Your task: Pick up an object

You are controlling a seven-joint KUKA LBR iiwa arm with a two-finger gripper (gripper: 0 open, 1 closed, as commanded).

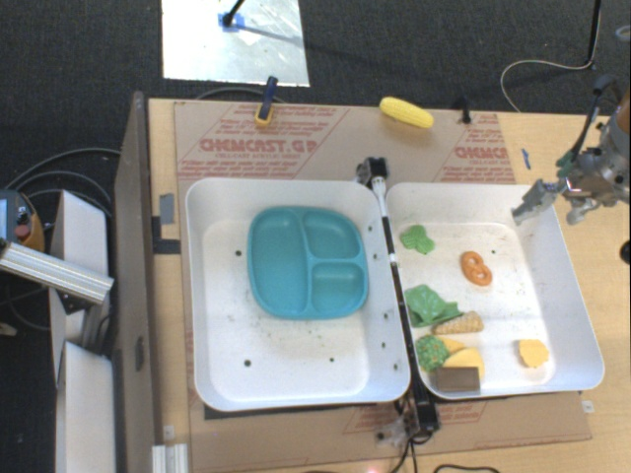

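Pretzel [476, 268]: orange toy twist, lying alone at the centre of the right bin [562, 264], well apart from its neighbours.
Handling: likely light, rigid plastic, a bit slick; I'd pinch across its narrow width, where the loops give purchase.
End effector [552, 197]: hovering at the bin's two o'clock corner; fingers too blurred to call, nothing seen between them.
Crowd at six o'clock: green leaf [431, 304], cone [459, 323], yellow pieces touching, so a harder pick.
Left bin [222, 363]: teal divided plate [307, 263].

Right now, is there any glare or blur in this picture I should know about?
In the camera view, the silvery sheet on the dark floor glares brightly; the end effector at the right edge looks soft and blurred; the bins are evenly lit, with only faint shadows.
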